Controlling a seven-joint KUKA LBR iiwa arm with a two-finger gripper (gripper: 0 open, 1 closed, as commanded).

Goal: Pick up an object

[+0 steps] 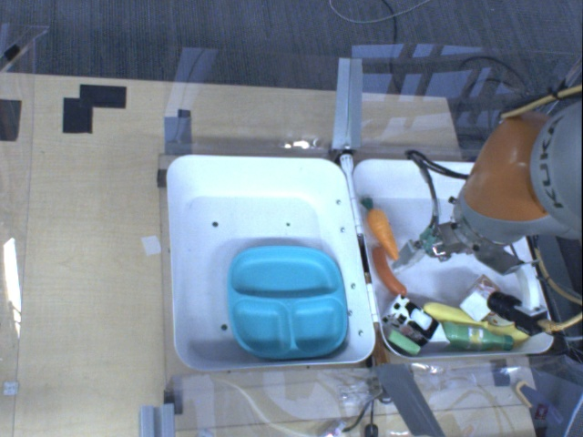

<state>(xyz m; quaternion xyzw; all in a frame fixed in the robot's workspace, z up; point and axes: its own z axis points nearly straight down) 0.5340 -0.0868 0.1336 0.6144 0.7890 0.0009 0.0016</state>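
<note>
Camera view looks down on the table (91,271) with two white bins: the left bin (196,198) holds a blue divided plate (287,300), and the right bin (401,176) holds the clutter. An orange toy carrot (383,232) lies at nine o'clock of the end effector (428,244), just beside it — whether that is spread or pinched I cannot tell. The carrot looks light, stiff and smooth — best taken across its thick middle.
</note>
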